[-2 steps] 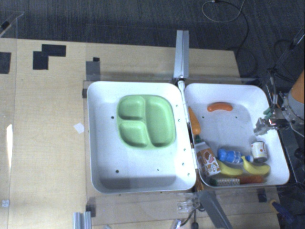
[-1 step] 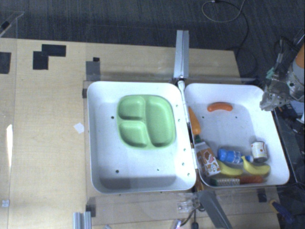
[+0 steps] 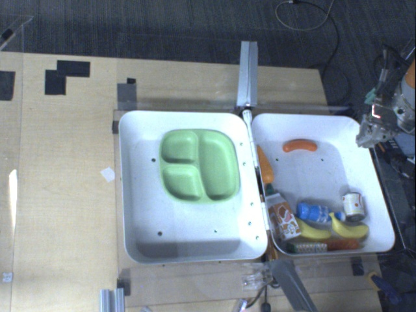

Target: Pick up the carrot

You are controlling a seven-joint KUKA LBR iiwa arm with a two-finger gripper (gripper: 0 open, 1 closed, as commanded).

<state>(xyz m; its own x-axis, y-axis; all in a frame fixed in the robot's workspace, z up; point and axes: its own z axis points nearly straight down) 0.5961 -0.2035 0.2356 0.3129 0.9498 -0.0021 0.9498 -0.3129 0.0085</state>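
One carrot (image 3: 264, 164) lay tight against the right bin's (image 3: 383, 200) left wall; the wall could block a finger. The gripper (image 3: 372, 135) hung beyond the bin's far-right corner, its grip impossible to judge.

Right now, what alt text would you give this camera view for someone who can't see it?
Two white bins sit side by side on a bench: the left bin holds a green tray, while the right bin holds a carrot along its left wall, a sausage, bananas and a can. The gripper hovers at the right bin's upper right corner.
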